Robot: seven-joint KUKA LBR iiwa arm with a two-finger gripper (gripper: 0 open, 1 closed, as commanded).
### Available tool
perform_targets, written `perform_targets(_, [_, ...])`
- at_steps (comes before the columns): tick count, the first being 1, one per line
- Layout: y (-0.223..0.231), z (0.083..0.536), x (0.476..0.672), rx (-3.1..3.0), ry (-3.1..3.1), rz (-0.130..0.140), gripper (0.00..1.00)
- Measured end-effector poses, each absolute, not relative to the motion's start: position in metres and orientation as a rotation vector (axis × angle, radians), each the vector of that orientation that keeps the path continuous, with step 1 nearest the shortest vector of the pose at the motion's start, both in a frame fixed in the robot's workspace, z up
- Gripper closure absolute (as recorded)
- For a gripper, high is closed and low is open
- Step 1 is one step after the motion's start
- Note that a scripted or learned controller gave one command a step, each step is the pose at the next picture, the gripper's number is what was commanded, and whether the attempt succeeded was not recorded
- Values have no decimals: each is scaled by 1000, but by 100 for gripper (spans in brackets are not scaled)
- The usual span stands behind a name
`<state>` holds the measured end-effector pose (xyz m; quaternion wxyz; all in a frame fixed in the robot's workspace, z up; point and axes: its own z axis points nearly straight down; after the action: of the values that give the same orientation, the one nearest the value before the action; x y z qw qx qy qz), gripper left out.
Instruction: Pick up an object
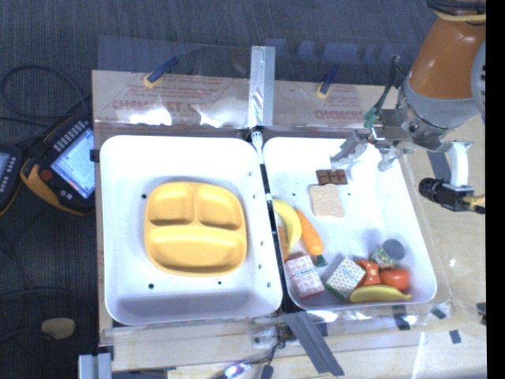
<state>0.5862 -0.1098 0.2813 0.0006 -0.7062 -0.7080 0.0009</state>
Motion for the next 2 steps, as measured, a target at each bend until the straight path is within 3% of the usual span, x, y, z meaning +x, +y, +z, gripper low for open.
perform_targets(1, [-101,132,600,-1995,-2423,1,0])
perform_targets(2, [-102,93,563,-2019,-2430,-14,0])
